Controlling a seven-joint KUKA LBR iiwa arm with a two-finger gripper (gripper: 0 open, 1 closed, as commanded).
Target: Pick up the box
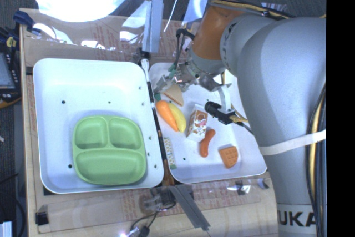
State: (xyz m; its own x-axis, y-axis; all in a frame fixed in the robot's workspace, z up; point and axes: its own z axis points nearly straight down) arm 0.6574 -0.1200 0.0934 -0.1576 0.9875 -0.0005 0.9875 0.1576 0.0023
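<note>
The box (197, 124), a small printed carton, is lying in the right bin (250, 166), near its middle. It is being flanked closely by other items: a yellow banana-like piece (178, 117) and a carrot (166, 115) just to its left, a small sausage (206, 142) touching or almost touching its lower corner, and a waffle-like biscuit (228, 156) a little further toward the lower right. A wedge of toast or sandwich (175, 95) is resting near the bin's upper left corner.

The arm is being held over the upper part of the right bin, and the pincer (178, 76) is being kept low by that upper left corner, close to the wedge and apart from the box. Whether the pincer is released or clenched cannot be told, since its end is being hidden among cables and glare. Nothing is being seen held in it.

The left bin (50, 86) is being occupied by a green divided tray (110, 150).

Several failures are being risked from here. The box is probably not yet being addressed, so the wedge could be grasped by mistake. A descent onto the box could be spoiled by crowding: the banana piece or sausage could be caught along with it, or the carton could be pushed sideways. A light carton could also be crushed or slipped out of a grip.
</note>
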